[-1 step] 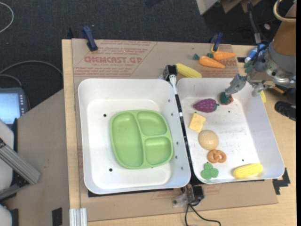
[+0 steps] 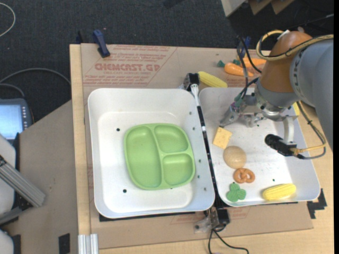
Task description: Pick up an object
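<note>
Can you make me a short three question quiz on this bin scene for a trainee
1. True or false: the green divided tray lies in the right bin.
2. Which item lies nearest the cheese wedge? A corn cob B bread roll C broccoli
3. What lies between the bread roll and the broccoli?

Key: 1 false, it lies in the left bin. 2 B. 3 the pretzel.

The grey arm with its orange band (image 2: 286, 70) is reaching into the right white bin (image 2: 310, 181), where a yellow cheese wedge (image 2: 222, 137), tan bun (image 2: 234, 156), brown pretzel (image 2: 244, 176), green broccoli (image 2: 236, 193) and yellow corn (image 2: 278, 191) are lying. A green divided plastic tray (image 2: 159, 155) is sitting in the left white bin (image 2: 106, 110).
</note>
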